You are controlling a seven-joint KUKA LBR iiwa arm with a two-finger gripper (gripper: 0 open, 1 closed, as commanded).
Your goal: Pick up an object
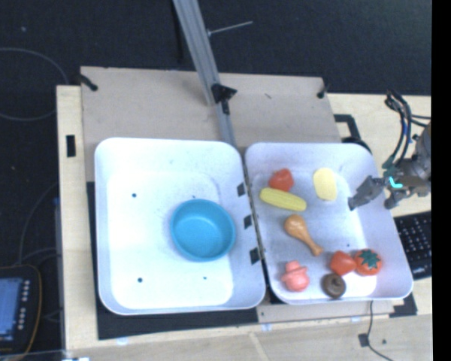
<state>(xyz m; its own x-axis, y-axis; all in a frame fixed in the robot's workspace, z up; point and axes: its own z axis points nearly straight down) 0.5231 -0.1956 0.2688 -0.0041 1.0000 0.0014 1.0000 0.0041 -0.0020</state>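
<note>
So our claw point(374, 192) sits at the right bin's point(301, 156) right edge, and we can't tell whether it's spread or closed. It holds nothing. Nearest pick is probably the pale yellow piece point(325, 184), just to the claw's left in the camera view, long axis running roughly up-down. Corn point(283, 198) lies further left.
</note>
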